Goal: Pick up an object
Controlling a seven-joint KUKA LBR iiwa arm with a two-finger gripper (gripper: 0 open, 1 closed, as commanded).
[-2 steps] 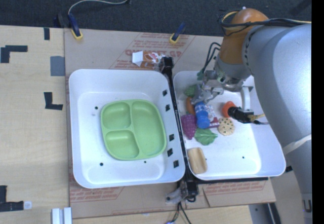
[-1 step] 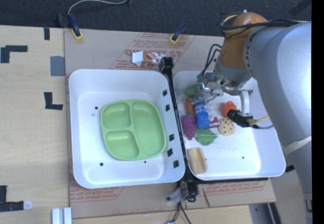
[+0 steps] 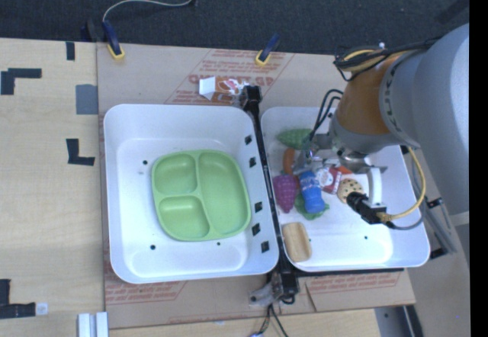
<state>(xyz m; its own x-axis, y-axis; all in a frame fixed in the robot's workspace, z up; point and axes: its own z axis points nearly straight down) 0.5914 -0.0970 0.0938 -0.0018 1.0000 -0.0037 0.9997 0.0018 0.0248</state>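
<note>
My gripper (image 3: 319,162) reaches down into the right bin (image 3: 396,248), under the orange-banded wrist. It hangs over a cluster of small toys. Right below it lies a blue bottle-like toy (image 3: 311,194) on a green piece (image 3: 315,210). A purple bunch of grapes (image 3: 284,192) lies to the left of the blue toy. An orange carrot-like piece (image 3: 290,160) and a green leafy toy (image 3: 294,136) sit behind them. A red and white item (image 3: 333,178) and a speckled cookie (image 3: 351,189) lie to the right. A tan bread piece (image 3: 296,241) rests near the front.
The left bin (image 3: 126,137) holds a light green divided plate (image 3: 201,194). A black divider edge (image 3: 259,168) runs between the bins. A black cable connector (image 3: 367,210) hangs from the arm over the right bin. Crumpled wrappers (image 3: 221,87) lie behind the bins.
</note>
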